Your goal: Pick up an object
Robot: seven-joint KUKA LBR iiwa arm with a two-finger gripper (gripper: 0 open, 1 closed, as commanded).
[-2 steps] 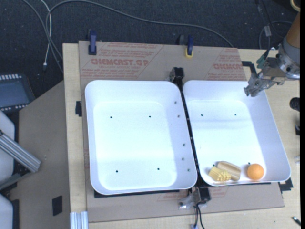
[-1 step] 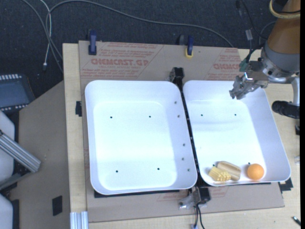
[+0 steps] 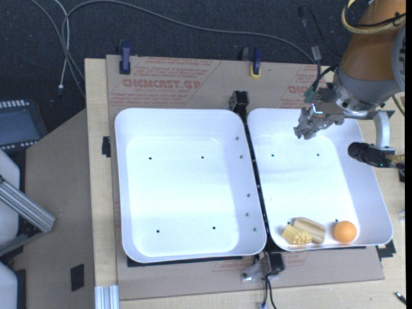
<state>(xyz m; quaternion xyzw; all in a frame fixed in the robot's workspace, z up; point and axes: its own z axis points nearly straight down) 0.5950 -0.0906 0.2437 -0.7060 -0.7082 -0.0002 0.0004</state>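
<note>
Arm [image 3: 370,50]: grey with an orange band, entering from the upper right; its upper part is cut off by the top and right edges.
Gripper [image 3: 308,129]: hangs over the far part of the right bin, near the bin's back wall, pointing down and toward the left.
Jaws: too small and too blurred against the white floor to tell whether they stand open or closed, or whether anything is between them.
Right bin [image 3: 309,185]: shallow and white, with all three loose things gathered at its near edge, well apart from the gripper.
Orange ball [image 3: 345,231]: round, near the bin's near right corner, clear of the other two things.
Yellow corn cob [image 3: 296,235]: short and knobbly, left of the ball, just beside the near wall.
Tan roll [image 3: 310,226]: an elongated beige piece touching the cob; the cob covers its lower left end, so its full shape is hard to judge.
Left bin [image 3: 180,192]: white, side by side with the right bin, showing a few small dark dots on its floor.
Board [image 3: 167,79]: pale, under both bins, with red print that is partly covered and not readable.
Blue clamps [image 3: 124,55]: two on the board's far edge.
Cables [image 3: 64,18]: thin, looping over the dark floor and running out of view.
Metal rail [image 3: 26,208]: at the far left, cut off by the edge.
</note>
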